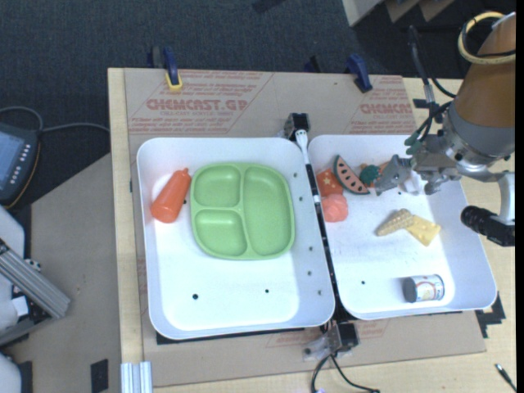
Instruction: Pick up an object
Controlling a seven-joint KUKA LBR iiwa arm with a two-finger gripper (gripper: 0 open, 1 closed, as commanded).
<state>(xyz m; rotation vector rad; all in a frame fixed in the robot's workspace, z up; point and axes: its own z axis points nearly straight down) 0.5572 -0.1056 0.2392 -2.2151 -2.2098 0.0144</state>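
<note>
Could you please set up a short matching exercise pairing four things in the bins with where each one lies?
Things:
1. green divided plate
2. orange carrot
3. small can
4. watermelon slice

Places:
A. right bin, near front edge
B. left bin, at the plate's left
C. right bin, back, by the divider
D. middle of left bin

Pairs: 1-D, 2-B, 3-A, 4-C

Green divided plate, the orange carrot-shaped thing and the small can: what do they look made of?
Green divided plate: likely matte molded plastic; uniform color, rounded compartment ridges, no glare.
Orange carrot-shaped thing: probably plastic or rubber toy food; flat solid color.
Small can: possibly metal with a paper label; the pale end looks shiny, too small to confirm.
</note>
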